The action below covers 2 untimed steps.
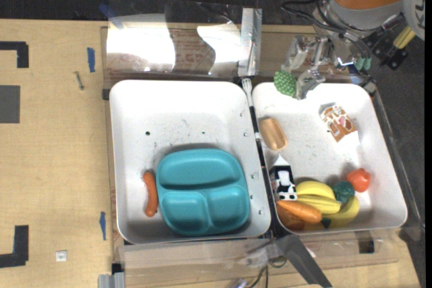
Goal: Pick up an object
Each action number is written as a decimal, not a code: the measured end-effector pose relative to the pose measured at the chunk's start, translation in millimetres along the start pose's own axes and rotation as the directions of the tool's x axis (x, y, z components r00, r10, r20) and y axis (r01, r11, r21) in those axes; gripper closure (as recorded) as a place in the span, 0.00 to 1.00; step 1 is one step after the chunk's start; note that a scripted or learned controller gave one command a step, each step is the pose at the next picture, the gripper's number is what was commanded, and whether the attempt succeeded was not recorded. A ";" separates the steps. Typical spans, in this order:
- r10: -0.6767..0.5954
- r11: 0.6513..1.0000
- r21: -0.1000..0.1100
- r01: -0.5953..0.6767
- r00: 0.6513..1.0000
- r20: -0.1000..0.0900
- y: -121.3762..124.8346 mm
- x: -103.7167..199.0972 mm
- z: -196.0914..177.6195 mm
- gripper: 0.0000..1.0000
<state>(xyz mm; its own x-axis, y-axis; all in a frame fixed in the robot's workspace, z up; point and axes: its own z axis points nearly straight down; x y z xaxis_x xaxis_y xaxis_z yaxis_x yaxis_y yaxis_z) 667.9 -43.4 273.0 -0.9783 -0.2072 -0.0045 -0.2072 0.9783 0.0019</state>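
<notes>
My gripper hangs over the back left corner of the right bin, below the orange band of the arm. A small green knobbly object sits right against the gripper's left side at the bin's back rim; whether it is held cannot be made out. Further into the right bin lie a tan bread roll, a white and orange patterned piece, a red tomato, a yellow banana, an orange carrot and a black and white toy.
The left bin holds a teal divided tray and an orange sausage by its left side. A clear plastic sheet and a metal upright stand behind the bins. Cables hang near the wrist.
</notes>
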 end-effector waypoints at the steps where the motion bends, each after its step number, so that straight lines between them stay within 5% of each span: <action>1: 0.134 0.991 0.003 -0.134 0.991 0.009 7.3 -2.3 -42.4 1.00; 2: 0.029 1.000 0.004 -0.029 1.000 0.006 -18.0 3.5 -38.2 1.00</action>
<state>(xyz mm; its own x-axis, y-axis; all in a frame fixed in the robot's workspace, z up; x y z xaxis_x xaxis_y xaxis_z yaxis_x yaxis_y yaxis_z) 668.1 -61.8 311.2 -0.9838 -0.1789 -0.0100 -0.1789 0.9839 -0.0019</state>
